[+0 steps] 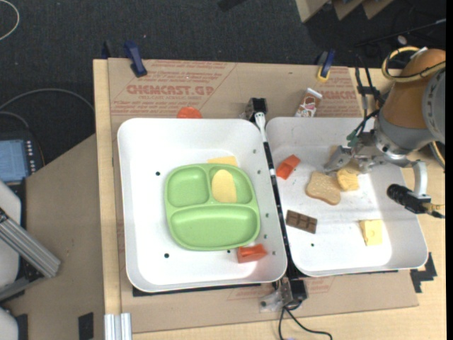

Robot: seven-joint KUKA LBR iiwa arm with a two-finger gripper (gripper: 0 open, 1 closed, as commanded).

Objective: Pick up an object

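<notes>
We see a brown cardboard-covered bench (177, 83) filling most of the frame, and on it two shallow white bins side by side. The left white bin (141, 154) holds a green plastic divided plate (205, 222) at its centre; a pale yellow oval piece (224, 186) lies in the plate's upper right compartment, a pale yellow block (223, 161) sits just beyond the plate's top edge, and a small orange block (251, 253) rests by the plate's lower right corner.

The grey arm with its orange band (414, 83) enters at the upper right of the frame, and its gripper (352, 159) is low over the upper middle of the right white bin (396, 257); we cannot tell how its pincer stands. Just below it lie a tan bread-slice toy (323, 188) and a small yellowish lump (347, 180), the two touching. Further left in that bin is an orange-red block (287, 167), lower down a brown chocolate-bar piece (301, 222), and at lower right a yellow cheese-like cube (371, 231).
</notes>
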